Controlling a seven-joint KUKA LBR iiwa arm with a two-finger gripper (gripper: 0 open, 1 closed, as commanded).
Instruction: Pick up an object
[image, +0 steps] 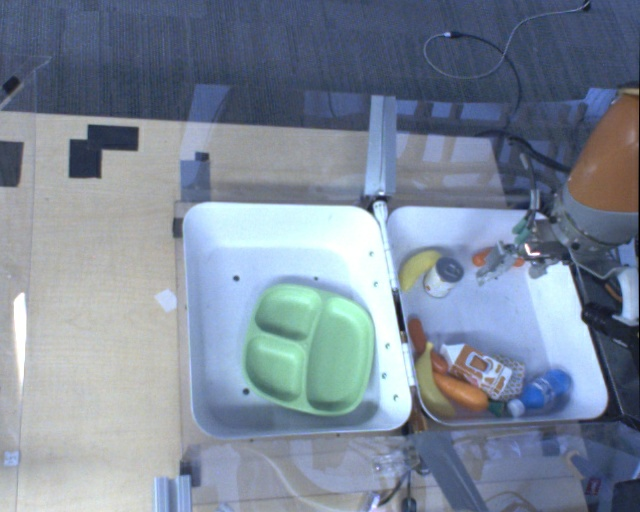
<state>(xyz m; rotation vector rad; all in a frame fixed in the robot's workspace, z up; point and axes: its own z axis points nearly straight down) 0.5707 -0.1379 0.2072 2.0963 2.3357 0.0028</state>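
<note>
Camera view: both bins seen from above at a slant, read from left to right.
Left bin (200, 300): holds a green tray (310, 348) with three compartments, lying flat near the middle.
Divider (378, 150): metal rail between the bins, just beside both rims.
Right bin (590, 340): holds the small items the task offers.
Banana (418, 266): upper left of the right bin, touching a small jar (441, 276) on its right.
Lower cluster: second banana (428, 375), carrot (462, 390), carton (487, 370) and bottle (540, 390), packed close and partly overlapping along the near wall.
Orange piece (493, 257): small item near the far wall, just left of the gripper; too small to name.
Gripper (530, 250): at the upper right of the right bin, low over its floor; too small and cluttered to say whether it is spread or closed, and nothing is seen between its tips.
Arm (605, 165): orange band above the wrist, entering from the right.
Advice: the orange piece is probably the target; centre over it, keep off the far wall, descend straight, close fully before lifting.
Risk: a slanted approach may nudge it away.
</note>
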